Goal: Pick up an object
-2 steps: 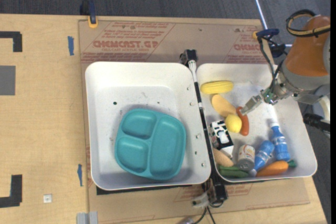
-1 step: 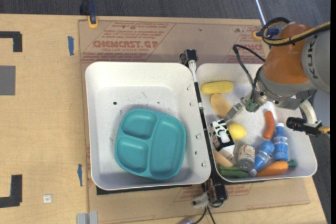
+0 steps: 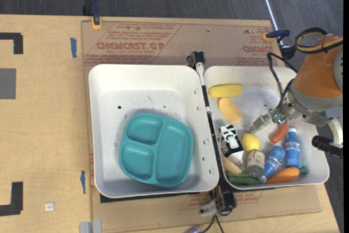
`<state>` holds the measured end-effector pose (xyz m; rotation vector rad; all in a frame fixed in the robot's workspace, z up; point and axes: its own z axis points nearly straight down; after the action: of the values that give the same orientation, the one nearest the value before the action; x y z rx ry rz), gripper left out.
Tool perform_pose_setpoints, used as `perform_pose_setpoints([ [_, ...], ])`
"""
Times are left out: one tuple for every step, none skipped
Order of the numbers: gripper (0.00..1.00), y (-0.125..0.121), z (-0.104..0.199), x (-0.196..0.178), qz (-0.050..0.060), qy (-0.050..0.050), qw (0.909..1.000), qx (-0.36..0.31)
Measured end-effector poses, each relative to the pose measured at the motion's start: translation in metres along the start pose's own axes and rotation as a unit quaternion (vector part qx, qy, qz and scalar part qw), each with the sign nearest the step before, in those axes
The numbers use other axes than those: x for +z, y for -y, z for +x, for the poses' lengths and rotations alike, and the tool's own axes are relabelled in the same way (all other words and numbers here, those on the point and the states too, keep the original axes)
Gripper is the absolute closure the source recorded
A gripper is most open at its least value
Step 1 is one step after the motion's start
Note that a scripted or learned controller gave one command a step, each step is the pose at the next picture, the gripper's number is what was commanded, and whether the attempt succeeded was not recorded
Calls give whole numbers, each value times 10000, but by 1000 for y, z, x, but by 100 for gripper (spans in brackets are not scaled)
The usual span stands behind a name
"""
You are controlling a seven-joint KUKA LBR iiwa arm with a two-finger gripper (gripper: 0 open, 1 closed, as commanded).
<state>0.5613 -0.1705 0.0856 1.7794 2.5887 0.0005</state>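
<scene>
Tool (image 3: 260, 123): we see it above the right bin (image 3: 322, 172), just right of the lemon (image 3: 250, 142); fingers' state we cannot tell.
Teal tray (image 3: 156, 149): left of the lemon, in the left bin (image 3: 103, 84).

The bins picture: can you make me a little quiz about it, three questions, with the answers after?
1. True or false: the teal tray lies in the left bin.
2. Which toy lies nearest the far wall of the right bin? A) banana B) lemon C) carrot
3. Fill in: the gripper hangs over the ____ bin.

Key: 1 true; 2 A; 3 right.
</scene>
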Motion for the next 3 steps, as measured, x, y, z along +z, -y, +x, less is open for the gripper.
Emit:
perform_pose_setpoints([
  [100,-2,-1,-11,-26,16,10000,-1],
  [100,42,10,-1,-21,20,9857,-1685],
  [100,6,67,-63,-15,8,9913,-1317],
])
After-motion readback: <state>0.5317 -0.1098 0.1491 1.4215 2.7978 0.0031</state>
